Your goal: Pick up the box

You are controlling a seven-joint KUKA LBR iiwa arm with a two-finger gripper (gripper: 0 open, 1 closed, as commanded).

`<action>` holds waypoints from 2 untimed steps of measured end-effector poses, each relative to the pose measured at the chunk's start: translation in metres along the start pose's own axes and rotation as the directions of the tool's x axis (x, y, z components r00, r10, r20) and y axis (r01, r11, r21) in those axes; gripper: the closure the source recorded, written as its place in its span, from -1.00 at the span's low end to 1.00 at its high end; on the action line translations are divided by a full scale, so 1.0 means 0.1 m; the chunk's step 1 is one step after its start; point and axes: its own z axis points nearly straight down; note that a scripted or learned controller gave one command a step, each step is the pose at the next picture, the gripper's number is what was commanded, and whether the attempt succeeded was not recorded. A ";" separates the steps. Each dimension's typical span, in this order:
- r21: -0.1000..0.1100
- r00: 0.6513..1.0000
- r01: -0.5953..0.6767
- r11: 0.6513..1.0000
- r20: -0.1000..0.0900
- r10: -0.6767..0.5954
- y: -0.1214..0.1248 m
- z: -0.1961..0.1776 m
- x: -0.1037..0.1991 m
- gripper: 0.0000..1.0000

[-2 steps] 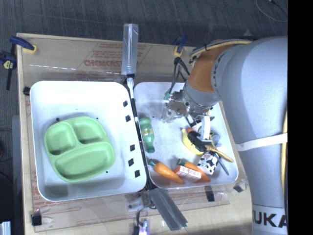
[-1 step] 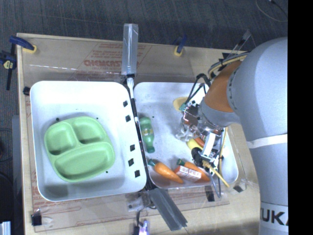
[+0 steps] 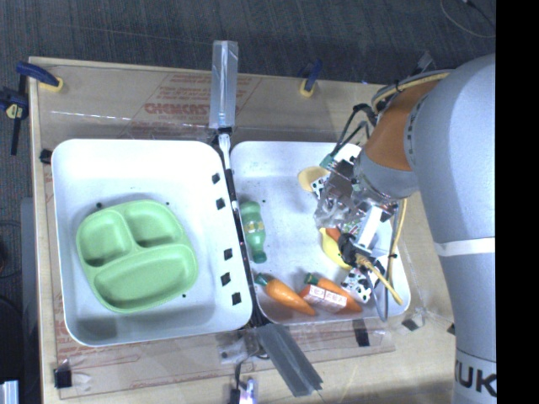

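A small red box with a white label (image 3: 323,298) lies flat near the front wall of the right bin (image 3: 278,162), between two carrots. My gripper (image 3: 338,211) hangs over the right side of that bin, behind the box and clearly apart from it. It sits above a yellow banana (image 3: 331,247). Nothing shows as held.
The right bin also holds a green bottle (image 3: 251,229) by the left wall, a carrot (image 3: 285,295) at the front, a second carrot (image 3: 335,289) and a black-and-white dotted piece (image 3: 360,287). A yellow item (image 3: 310,176) lies behind the gripper. A green divided plate (image 3: 135,253) sits in the left bin.
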 end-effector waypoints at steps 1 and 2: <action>0.000 0.949 -0.315 0.949 0.000 0.315 0.33 -1.07 0.29 1.00; 0.002 0.948 -0.318 0.948 0.001 0.318 -0.16 0.52 0.68 1.00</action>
